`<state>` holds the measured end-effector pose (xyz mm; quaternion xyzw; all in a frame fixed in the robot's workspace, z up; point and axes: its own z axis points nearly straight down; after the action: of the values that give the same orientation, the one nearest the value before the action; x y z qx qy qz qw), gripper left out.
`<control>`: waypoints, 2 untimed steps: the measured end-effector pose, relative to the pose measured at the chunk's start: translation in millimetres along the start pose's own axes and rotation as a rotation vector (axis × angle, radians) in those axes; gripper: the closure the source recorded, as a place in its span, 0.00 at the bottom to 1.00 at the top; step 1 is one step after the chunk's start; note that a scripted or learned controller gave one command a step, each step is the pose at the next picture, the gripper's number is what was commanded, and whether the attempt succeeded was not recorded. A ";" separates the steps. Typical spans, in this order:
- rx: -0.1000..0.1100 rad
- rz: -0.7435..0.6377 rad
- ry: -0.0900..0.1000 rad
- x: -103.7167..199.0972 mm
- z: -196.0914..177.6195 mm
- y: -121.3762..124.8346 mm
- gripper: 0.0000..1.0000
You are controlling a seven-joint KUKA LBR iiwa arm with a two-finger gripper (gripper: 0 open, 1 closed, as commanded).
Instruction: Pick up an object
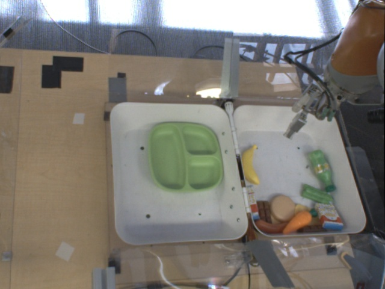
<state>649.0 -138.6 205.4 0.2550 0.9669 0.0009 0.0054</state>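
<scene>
White bins sit side by side: the left bin (pixel 129 221) holds a green divided plate (pixel 184 156), and the right bin (pixel 289 155) holds a yellow banana (pixel 250 165) by its left wall, lying near-to-far. Along the near edge cluster an orange carrot (pixel 296 222), a tan round piece (pixel 283 208) and a green bottle (pixel 321 170). The gripper (pixel 298 123) hangs over the far right bin holding nothing; whether it is spread, I cannot tell.

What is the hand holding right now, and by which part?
Nothing is held. The hand hangs over the far end of the right bin, with no object between its fingers.
</scene>
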 end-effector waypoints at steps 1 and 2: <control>0.000 0.252 -0.001 16.7 104.8 -42.7 0.00; 0.001 0.323 -0.001 36.0 116.0 -76.4 0.00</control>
<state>581.2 -187.4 88.7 0.4073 0.9133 0.0013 0.0058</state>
